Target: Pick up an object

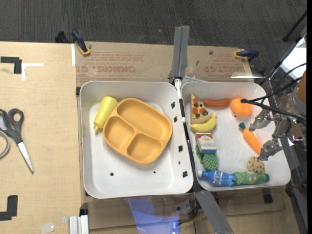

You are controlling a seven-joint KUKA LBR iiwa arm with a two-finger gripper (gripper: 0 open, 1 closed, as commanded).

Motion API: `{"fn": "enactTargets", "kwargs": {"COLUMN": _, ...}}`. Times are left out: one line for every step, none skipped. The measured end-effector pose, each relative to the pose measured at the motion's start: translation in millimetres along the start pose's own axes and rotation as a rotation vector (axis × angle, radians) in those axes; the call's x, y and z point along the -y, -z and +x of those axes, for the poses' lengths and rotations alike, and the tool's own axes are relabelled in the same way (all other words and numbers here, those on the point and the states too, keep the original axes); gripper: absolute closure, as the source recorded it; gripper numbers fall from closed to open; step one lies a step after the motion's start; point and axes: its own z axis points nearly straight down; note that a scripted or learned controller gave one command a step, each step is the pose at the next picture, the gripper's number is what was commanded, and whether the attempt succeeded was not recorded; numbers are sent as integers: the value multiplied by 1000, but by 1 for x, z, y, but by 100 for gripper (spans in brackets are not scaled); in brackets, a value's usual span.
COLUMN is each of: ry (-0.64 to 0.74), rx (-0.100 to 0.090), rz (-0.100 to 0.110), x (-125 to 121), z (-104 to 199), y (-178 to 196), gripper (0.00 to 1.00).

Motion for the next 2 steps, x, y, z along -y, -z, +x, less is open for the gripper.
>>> {"fn": "enactTargets", "kwargs": {"ry": -29, "rx": 4, "rz": 2, "x": 49, "z": -28, "y": -131, "gripper": 0}}
{"fn": "enactTargets", "kwargs": {"ry": -24, "rx": 6, "rz": 3, "x": 47, "z": -29, "y": -120, "gripper": 100}}
